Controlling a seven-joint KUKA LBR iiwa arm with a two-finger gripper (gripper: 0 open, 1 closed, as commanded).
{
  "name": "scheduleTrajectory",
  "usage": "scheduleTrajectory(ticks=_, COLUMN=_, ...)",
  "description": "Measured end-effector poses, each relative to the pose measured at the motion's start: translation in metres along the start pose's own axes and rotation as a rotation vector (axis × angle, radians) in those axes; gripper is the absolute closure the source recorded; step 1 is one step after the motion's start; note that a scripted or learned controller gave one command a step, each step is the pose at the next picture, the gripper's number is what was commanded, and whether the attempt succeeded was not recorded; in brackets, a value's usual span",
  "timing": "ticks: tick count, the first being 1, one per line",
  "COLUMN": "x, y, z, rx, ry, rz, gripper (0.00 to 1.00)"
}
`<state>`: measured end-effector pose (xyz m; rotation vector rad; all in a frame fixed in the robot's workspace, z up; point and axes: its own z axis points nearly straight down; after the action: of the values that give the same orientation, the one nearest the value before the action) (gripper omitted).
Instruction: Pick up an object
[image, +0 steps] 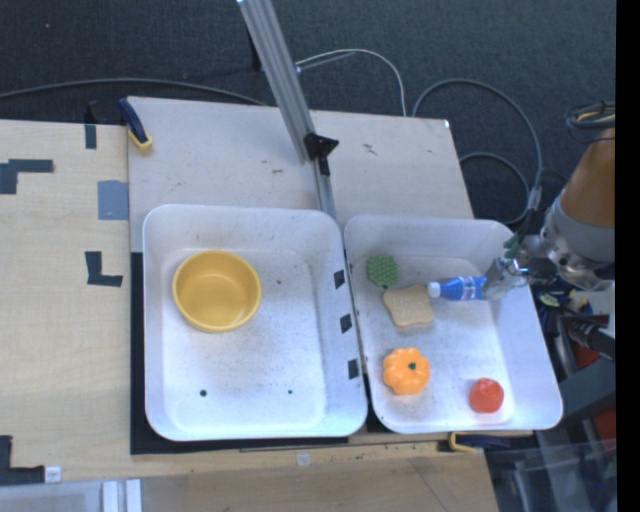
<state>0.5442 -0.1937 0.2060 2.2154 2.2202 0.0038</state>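
The right bin holds a small plastic bottle with a blue label, lying on its side with its white cap to the left. A tan bread slice lies just below and left of it, and a green round object sits beyond that. An orange pumpkin and a red tomato rest near the front. My gripper is low over the bin's right side, right at the bottle's clear end. Whether it touches the bottle is not clear.
The left bin holds a yellow bowl. A metal pole slants down to the divide between the bins. Cables lie on the dark floor behind the right bin. The arm's orange band is at the right edge.
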Motion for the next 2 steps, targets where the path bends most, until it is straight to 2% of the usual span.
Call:
scheduleTrajectory(ticks=1, x=0.000, y=0.001, z=-0.038, rx=0.002, ry=0.001, rz=0.000, gripper=1.00)
scheduleTrajectory(ticks=2, x=0.046, y=0.015, z=-0.031, rx=0.007, ry=0.002, rz=0.000, gripper=1.00)
